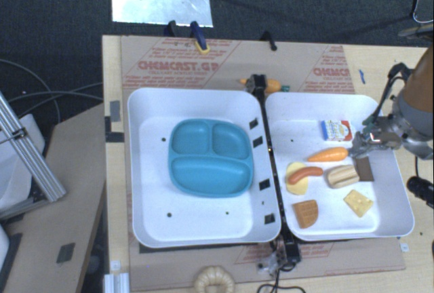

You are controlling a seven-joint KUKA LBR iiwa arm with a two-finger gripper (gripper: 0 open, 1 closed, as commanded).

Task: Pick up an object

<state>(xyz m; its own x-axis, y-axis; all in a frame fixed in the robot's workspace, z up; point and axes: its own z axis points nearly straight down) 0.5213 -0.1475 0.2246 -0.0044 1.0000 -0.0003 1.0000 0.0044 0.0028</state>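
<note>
Several toy foods lie in the right bin: an orange carrot, a red sausage lying across a pale yellow piece, a bread roll, a cheese wedge, a brown toast slice and a small white box. My gripper reaches in from the right, low over the bin, just right of the carrot's tip and above the roll. A dark piece sits directly under it, beside the roll. Nothing is visibly lifted.
The left bin holds a blue divided plate. A black divider with clips runs between the bins. Cardboard lies under both bins. A metal frame stands at the far left.
</note>
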